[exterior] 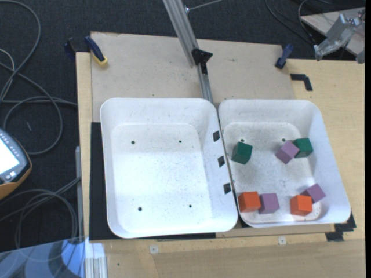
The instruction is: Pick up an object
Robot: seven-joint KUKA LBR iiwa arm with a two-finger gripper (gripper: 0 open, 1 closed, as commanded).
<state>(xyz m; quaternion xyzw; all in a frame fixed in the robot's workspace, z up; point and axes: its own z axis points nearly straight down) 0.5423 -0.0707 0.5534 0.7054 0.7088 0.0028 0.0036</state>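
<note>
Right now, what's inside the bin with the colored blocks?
The right bin holds six blocks: two green, two orange and two purple, plus a third purple. That makes seven. Anything under them is covered.

Gripper [341,36]: 1 unit, metallic grey, at the upper right corner of the camera view, tilted, partly cut by the frame edge

Two blue clamps [96,50] grip the board's [151,68] back edge; cables [23,97] trail left.
</note>
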